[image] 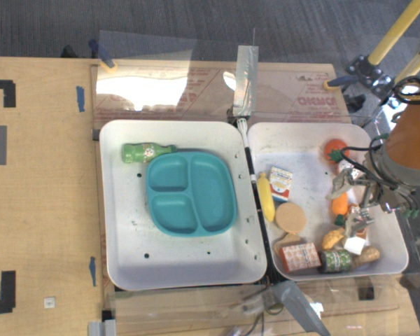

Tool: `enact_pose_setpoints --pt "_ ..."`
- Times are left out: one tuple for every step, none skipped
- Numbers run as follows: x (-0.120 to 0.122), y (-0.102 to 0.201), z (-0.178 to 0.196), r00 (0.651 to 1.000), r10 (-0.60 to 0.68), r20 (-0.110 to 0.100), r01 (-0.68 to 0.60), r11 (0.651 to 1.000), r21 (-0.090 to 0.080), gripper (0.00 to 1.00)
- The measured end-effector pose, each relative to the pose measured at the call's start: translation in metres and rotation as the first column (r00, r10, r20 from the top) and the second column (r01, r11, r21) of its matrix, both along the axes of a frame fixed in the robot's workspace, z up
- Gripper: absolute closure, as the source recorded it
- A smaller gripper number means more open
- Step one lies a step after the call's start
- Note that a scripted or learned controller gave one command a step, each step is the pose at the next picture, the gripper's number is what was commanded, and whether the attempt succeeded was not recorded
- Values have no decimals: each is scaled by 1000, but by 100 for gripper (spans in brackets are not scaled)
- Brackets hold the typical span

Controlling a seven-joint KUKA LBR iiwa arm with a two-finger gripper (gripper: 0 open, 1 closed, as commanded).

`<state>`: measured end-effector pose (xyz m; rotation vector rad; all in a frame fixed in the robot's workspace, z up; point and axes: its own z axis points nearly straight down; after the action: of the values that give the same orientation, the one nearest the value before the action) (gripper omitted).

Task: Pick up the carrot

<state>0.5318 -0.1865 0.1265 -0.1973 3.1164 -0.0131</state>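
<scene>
The carrot [340, 205] lies in the right bin [304, 135], near its right wall, with its green top pointing toward the lower edge. You should treat the pick as not yet done: the carrot rests on the bin floor, not lifted. The arm [409, 145] reaches in from the right, wrist low over the bin. The pincer [360, 201] sits just beside the carrot, touching or nearly so. You cannot tell whether it is released or clenched. What remains is the grasp and the lift.
</scene>
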Motion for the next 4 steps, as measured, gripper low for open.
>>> enact_pose_setpoints --pt "-2 45 -36 999 41 -3 -41 999 4 0" --pt "1 46 -24 999 43 6 -43 999 4 100" --pt "36 69 123 1000 30 1 -30 1000 4 100" --pt "25 64 -24 910 414 -10 -414 910 3 100"
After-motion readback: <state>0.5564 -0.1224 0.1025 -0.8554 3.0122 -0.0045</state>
